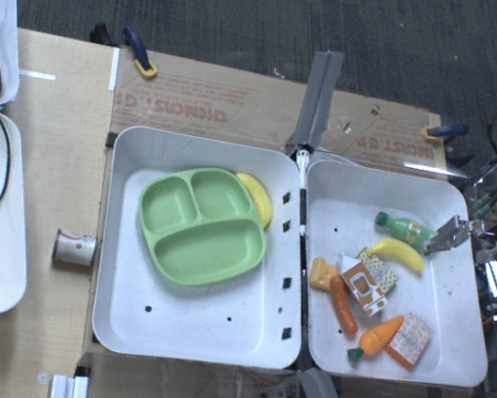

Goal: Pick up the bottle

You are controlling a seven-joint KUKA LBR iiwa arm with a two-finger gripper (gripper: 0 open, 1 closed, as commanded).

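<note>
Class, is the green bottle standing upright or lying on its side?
Lying on its side: the bottle stretches flat across the right bin, above the banana.

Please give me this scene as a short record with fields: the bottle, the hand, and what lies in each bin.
bottle: green bottle, lying on its side in the right bin, near the back
hand: hand at the bottle's right end; grip cannot be judged
right bin: banana, carrot, small cartons
left bin: green divided plate, yellow item behind it
</note>
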